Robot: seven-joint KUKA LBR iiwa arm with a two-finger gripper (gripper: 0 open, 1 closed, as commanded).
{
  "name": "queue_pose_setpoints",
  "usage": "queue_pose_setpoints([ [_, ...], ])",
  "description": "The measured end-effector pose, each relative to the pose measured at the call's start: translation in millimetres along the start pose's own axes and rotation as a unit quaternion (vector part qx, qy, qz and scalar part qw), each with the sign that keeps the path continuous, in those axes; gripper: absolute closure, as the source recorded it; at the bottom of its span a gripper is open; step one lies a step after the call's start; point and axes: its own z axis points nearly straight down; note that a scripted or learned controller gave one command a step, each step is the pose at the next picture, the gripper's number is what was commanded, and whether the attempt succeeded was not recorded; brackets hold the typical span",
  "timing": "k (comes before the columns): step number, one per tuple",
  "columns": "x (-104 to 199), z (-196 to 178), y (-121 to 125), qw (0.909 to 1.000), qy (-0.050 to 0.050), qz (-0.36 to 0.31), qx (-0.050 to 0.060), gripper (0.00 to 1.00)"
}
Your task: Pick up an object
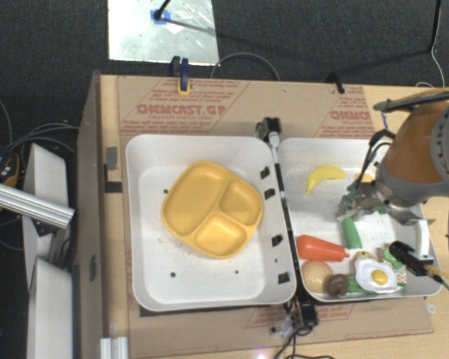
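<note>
Surface (232,103): brown board with red lettering along its far side, set over dark carpet. Two shallow white bins lie directly on it, side by side and touching along a black-clipped seam. Left bin (146,200) holds a yellow divided plate (212,209), turned at an angle. Right bin (314,215) holds a banana (324,176) toward the far side, and a carrot (321,247), a green piece (351,232) and a fried egg (378,277) toward the near side.

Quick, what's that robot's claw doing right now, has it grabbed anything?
Tool: low in the right bin, right above the green piece; whether it grips anything cannot be told.
</note>
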Motion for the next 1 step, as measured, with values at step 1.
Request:
queue_pose_setpoints([
  [1,71.5,-95.9,69.1,1.0000,0.001,-0.006,-0.006,1.00],
])
